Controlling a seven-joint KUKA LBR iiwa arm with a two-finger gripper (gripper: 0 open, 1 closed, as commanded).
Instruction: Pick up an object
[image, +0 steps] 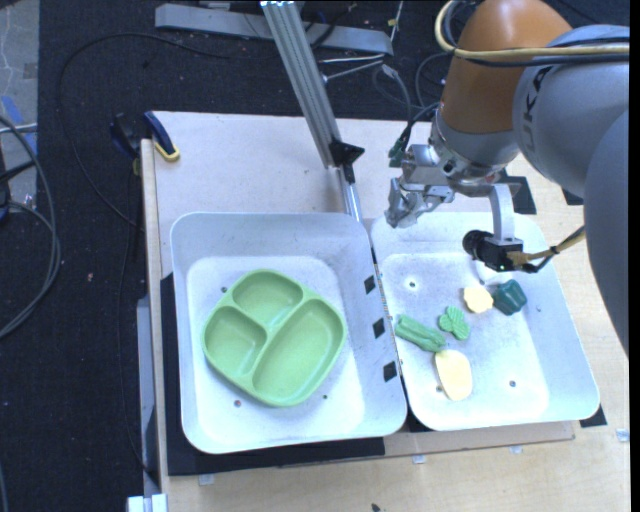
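gripper (408, 210): hanging over the back rim of the right bin (560, 390), up by its far-left corner, nothing visibly between the fingers; how far open, can't tell from this angle.
toys: all bunched mid-bin, well toward the near side from the gripper. Green pod (420, 332) nearest the left wall, small green piece (456, 322) just beside it, long yellow piece (454, 375) nearer the front rim, small yellow piece (477, 299) touching a dark green block (512, 296).
green plate (274, 337): sitting in the left bin (200, 240), across the shared wall from the right bin, probably just parked there.
guess: pick not started, still needs to travel in over the toys.
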